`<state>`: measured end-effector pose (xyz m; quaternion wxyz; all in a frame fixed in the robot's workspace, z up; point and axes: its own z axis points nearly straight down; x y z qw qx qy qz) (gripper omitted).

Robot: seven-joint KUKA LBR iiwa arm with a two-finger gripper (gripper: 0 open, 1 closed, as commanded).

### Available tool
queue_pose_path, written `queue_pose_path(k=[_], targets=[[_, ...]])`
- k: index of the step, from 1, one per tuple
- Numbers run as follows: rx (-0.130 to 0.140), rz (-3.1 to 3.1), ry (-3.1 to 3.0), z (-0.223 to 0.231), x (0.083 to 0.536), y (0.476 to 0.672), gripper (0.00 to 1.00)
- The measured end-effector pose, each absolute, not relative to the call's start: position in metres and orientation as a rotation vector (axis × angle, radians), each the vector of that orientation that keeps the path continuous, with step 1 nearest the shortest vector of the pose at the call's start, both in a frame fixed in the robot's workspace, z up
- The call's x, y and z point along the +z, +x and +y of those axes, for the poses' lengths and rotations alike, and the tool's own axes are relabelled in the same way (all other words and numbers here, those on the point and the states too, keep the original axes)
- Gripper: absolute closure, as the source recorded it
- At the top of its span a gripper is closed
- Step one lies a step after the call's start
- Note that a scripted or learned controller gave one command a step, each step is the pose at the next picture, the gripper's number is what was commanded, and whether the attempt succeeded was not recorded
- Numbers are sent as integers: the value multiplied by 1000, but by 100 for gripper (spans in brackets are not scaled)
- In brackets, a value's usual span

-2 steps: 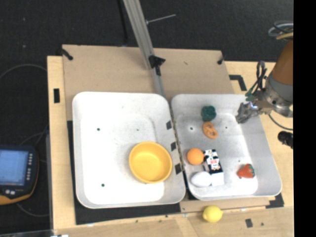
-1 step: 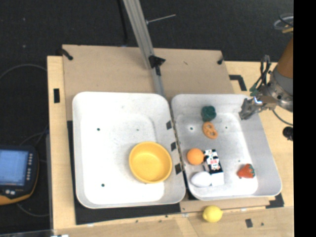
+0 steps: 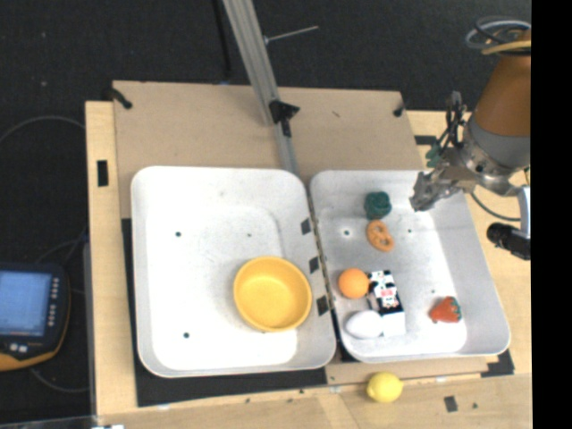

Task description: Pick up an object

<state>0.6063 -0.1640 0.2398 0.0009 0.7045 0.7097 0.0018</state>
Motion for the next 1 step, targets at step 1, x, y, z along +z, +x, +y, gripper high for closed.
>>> queue_pose_path(k=[1], targets=[[3, 2230, 2213, -106, 240, 605, 100]])
